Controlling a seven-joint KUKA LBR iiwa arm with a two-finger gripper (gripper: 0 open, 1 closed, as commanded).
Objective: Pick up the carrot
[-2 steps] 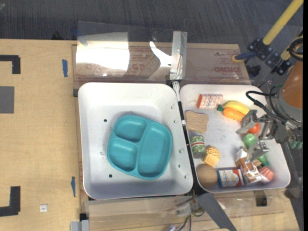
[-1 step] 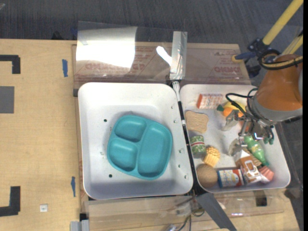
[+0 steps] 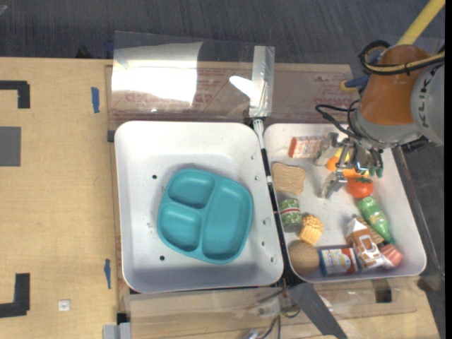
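- My pincer (image 3: 344, 169) hangs low over the right bin (image 3: 413, 221), near its upper middle, placed right at the carrot (image 3: 334, 163).
- The carrot, an orange piece, sits against my pincer, between the small carton (image 3: 305, 147) and the tomato (image 3: 361, 187).
- I cannot tell how the pincer stands, nor whether it grips anything.
- The left bin (image 3: 134, 154) holds a teal divided plate (image 3: 205, 214).

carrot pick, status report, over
Claw low in right bin, grip state unclear. Carrot orange, right at the claw, not seen lifted. Tomato and orange carton crowd close.
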